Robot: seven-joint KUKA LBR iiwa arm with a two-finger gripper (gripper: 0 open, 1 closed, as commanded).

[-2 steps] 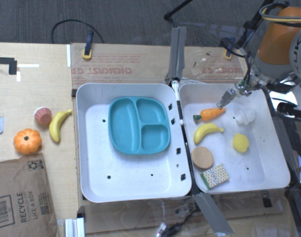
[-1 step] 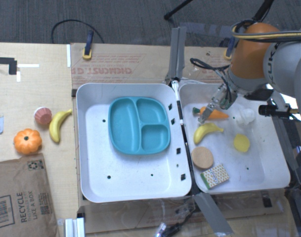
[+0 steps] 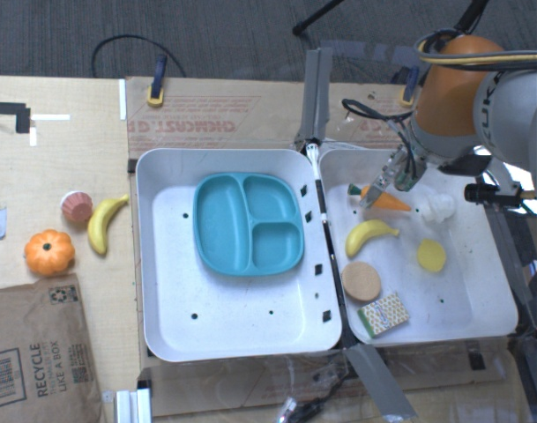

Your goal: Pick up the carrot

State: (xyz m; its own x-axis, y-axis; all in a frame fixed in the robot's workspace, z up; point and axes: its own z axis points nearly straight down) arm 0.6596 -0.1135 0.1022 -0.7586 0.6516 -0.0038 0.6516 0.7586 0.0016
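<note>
Patterned packet (image 3: pixel 382 315) seen at lower right of right bin (image 3: pixel 480 320); carrot (image 3: pixel 390 202) lying upper centre-right, gripper (image 3: pixel 380 189) positioned at its left end; jaws' state cannot be told.

A banana (image 3: pixel 370 234) is lying just beside the carrot (image 3: pixel 389 203) on its near side, crowding that approach, while open white floor is showing in the right bin (image 3: pixel 480 280) beyond.

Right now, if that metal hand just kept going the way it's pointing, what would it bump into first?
Most likely the orange carrot: the hand angles down-left with its tip right at the carrot in the right white bin. Depth is hard to judge here.
</note>
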